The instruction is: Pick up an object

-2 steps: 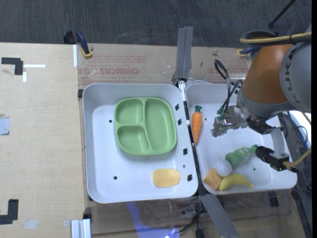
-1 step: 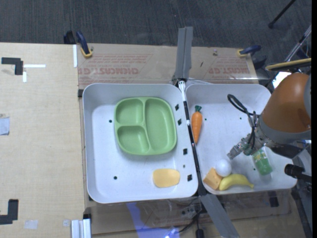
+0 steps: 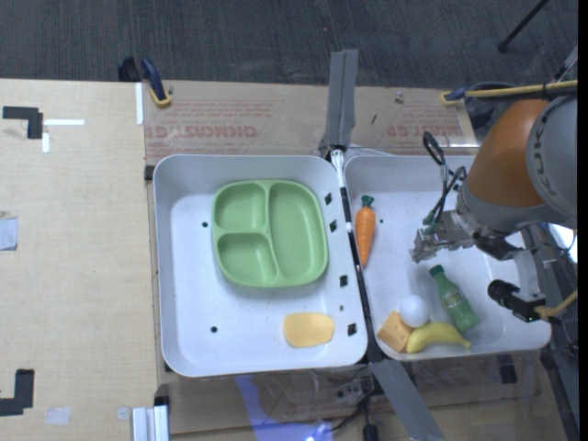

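Note:
My gripper [image 3: 430, 246] hangs low over the middle of the right bin [image 3: 401, 191], under the grey arm with its orange band. Just below it lies a green bottle [image 3: 453, 299], tilted toward the lower right. An orange carrot [image 3: 365, 231] rests along the bin's left wall, well left of the gripper. Near the front edge sit a white ball [image 3: 413, 310], a yellow banana [image 3: 439, 337] and a yellow-orange wedge [image 3: 394, 332]. Nothing shows between the fingers.
The left bin [image 3: 184, 274] holds a green divided plate [image 3: 270, 232] and a pale yellow flat piece [image 3: 309, 330]. A grey divider bar [image 3: 342, 99] runs up behind the two bins. Black clips line the wall between the bins.

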{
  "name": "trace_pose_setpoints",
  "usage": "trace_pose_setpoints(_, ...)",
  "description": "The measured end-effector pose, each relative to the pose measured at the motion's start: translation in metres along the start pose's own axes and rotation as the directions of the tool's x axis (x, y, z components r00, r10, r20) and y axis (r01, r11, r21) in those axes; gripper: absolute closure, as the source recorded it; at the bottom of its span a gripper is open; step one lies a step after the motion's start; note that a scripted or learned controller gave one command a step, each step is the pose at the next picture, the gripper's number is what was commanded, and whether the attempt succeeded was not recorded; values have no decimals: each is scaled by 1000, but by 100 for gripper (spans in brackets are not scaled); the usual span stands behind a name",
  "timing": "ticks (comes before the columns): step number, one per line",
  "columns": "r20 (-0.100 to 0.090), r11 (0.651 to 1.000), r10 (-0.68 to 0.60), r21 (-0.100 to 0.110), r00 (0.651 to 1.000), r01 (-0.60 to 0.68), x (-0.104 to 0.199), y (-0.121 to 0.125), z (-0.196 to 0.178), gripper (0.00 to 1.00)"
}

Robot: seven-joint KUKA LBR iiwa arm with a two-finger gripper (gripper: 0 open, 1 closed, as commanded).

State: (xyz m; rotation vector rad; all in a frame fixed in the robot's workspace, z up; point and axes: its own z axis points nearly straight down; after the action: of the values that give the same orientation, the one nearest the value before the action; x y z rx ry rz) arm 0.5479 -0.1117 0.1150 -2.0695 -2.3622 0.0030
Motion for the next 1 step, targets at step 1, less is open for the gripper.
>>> trace_pose_setpoints(1,-1,999,-42,0,999,42,-27,-70,24,100)
